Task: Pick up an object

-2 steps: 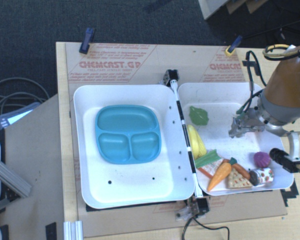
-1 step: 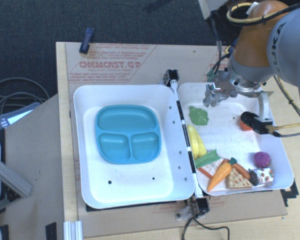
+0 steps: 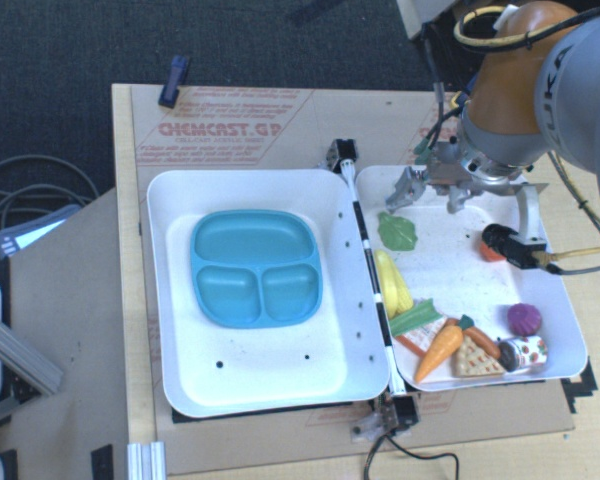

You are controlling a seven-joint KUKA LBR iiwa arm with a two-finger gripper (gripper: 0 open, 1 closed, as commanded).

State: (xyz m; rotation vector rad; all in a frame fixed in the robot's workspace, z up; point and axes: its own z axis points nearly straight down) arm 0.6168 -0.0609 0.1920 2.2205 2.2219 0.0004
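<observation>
Hand hovers just above green leaf in right bin.

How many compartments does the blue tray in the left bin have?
3. The blue tray lies in the left bin. One wide compartment runs across its far side; two smaller ones sit on the near side, one left and one right.

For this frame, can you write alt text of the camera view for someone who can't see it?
A grey and orange robot arm reaches over the right white bin, which holds toy food: a green leaf, corn, a carrot and a purple piece. The left white bin holds a blue divided plate.
</observation>
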